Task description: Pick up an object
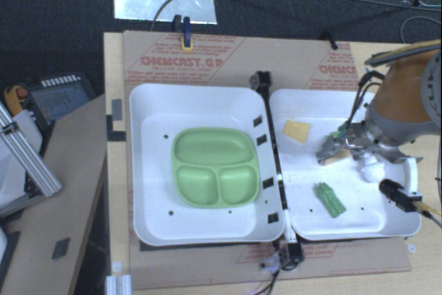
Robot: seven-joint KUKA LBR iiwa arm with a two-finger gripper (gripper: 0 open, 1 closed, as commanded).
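My gripper (334,150) hangs low over the middle of the right bin (304,221), with the arm reaching in from the right. A yellow block (297,130) lies in the bin's far left part, a short way left of and beyond the gripper. A green ridged piece (330,199) rests nearer the front, just below the gripper. A small white lump (371,168) sits right of the gripper, close under the wrist. Something tan shows at the gripper's tip, and I cannot make out what it is.
The left bin (155,107) holds a pale green divided plate (214,166). A black divider with clips (269,148) runs between the two bins. Cardboard (207,55) lies under both bins, and a grey bench with a controller stands at the far left.
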